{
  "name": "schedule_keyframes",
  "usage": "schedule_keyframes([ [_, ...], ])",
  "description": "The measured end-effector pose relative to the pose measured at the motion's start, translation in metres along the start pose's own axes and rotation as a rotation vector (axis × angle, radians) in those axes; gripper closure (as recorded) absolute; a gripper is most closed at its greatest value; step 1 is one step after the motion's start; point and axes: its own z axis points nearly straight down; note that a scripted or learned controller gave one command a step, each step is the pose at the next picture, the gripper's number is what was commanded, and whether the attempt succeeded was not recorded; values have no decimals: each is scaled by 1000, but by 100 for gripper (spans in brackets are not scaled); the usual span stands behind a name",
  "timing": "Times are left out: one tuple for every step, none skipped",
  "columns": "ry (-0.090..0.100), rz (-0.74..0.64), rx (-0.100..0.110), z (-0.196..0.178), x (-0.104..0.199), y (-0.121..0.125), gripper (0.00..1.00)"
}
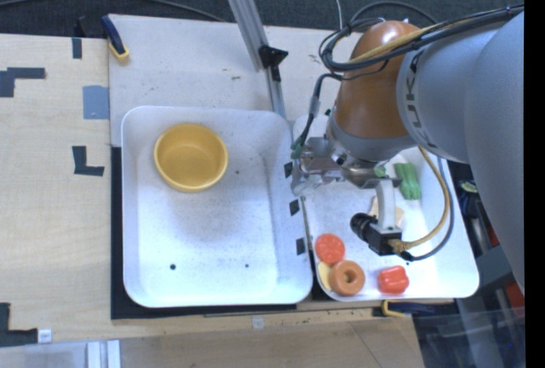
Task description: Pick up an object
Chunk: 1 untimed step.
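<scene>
1. two white bins: the left bin (145, 273) holds one yellow bowl (191, 156).
2. the right bin (456, 273) holds one red-orange round piece (330, 250), one brown ring (348, 278), one red block (392, 278) and one green item (410, 181), perhaps a vegetable.
3. the arm (426, 94) covers much of the right bin; the gripper's grip cannot be made out.

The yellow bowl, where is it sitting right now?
The yellow bowl sits alone in the left bin, near its upper-left corner, away from the arm.
</scene>
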Motion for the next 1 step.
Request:
schedule_keyframes([
  [-2, 2, 3, 4, 47, -17, 100],
])
